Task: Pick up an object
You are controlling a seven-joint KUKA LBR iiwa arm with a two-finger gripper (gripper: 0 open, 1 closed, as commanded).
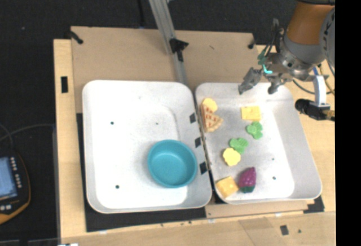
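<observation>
My gripper (260,84) hangs over the far edge of the right bin (302,143), open, with nothing between its two dark fingers. Below it in that bin lie a yellow square block (251,113), two green pieces (255,130) (238,144), a yellow flower-shaped piece (231,156), a purple berry-like piece (247,179), a yellow-orange block (227,187), and a waffle-like piece (211,121) with a yellow piece (209,105) against the left wall. The yellow square block is the closest to the gripper, just toward the front.
The left bin (113,109) holds a blue bowl (171,163) near its front right. A grey metal pole (161,13) slants up from between the bins at the back. A handheld device (10,180) lies off the bench at the left.
</observation>
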